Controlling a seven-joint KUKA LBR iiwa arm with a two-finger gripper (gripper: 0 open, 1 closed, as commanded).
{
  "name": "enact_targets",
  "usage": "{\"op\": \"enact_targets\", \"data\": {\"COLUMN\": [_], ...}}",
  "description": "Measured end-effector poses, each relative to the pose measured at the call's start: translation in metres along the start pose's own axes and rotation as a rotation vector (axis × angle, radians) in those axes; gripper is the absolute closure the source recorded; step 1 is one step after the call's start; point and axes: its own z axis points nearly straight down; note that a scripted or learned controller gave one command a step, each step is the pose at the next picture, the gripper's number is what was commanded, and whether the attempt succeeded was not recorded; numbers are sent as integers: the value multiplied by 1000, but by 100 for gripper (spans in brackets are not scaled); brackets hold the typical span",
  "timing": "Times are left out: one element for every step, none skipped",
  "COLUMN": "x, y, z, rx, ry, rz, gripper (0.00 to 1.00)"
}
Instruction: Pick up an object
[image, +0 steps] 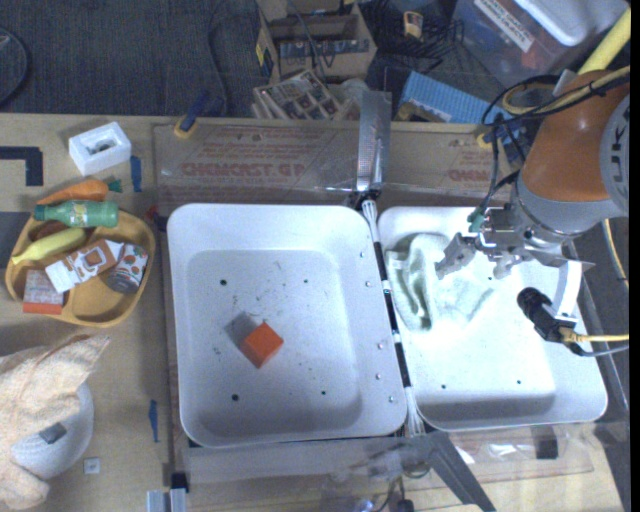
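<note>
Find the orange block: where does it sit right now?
The orange block lies in the left bin, near the middle of its floor, far from the gripper above the right bin.

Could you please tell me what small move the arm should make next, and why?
Probably lower the gripper onto the crumpled pale green cloth in the right white bin. It hovers just right of that cloth, whereas the orange block lies far off in the left white bin.
</note>
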Motion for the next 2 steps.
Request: {"op": "enact_targets", "data": {"x": [-18,-76], "y": [16,20], "z": [101,90], "rx": [-10,-7], "ry": [-2,-3], "rz": [-78,-94], "gripper": [0,0]}}
